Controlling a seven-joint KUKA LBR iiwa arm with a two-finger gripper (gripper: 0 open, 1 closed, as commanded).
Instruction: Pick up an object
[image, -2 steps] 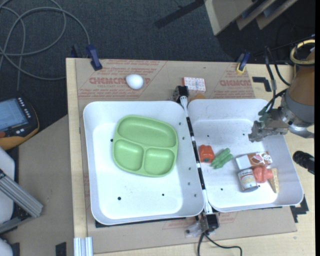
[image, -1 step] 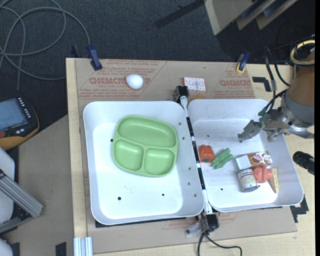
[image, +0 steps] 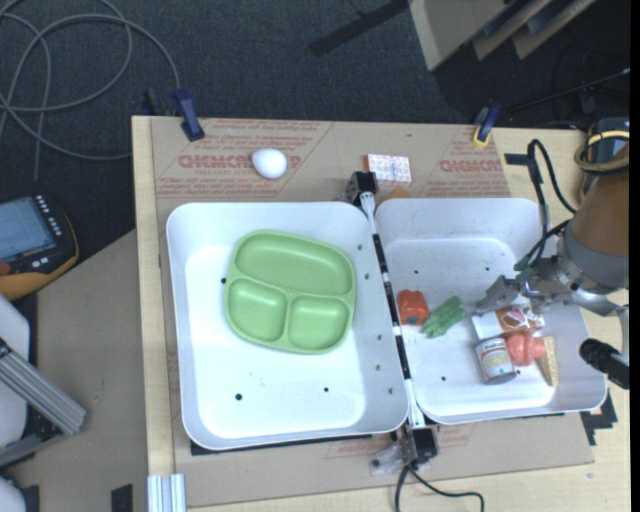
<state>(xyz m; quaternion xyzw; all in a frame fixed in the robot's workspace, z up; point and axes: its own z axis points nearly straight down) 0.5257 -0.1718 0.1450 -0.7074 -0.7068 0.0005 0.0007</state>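
**Over the right bin, nothing lifted yet**

I am the gripper (image: 520, 292), reaching in from the right and hanging low over the right bin (image: 450, 215), just above a small crowd of objects. Whether I am released or clenched I cannot tell from this angle; nothing shows between my tips, so I claim no hold. By my reckoning the pick is not yet made: everything lies on the bin floor.

The candidates sit close under me. A small tin can (image: 493, 360) lies just below, touching a reddish toy (image: 525, 347) beside it, with a pale wedge (image: 549, 360) at the toy's right. Further left, a green piece (image: 443, 317) lies tilted next to an orange block (image: 412, 306), which sits hard by the divider between the bins.

The can and toy press together, so closing on one risks nudging the other. The green piece has bare floor around it and looks the easier approach. The upper half of this bin is open for lifting away. The left bin (image: 200, 300) holds a green divided plate (image: 290, 291).
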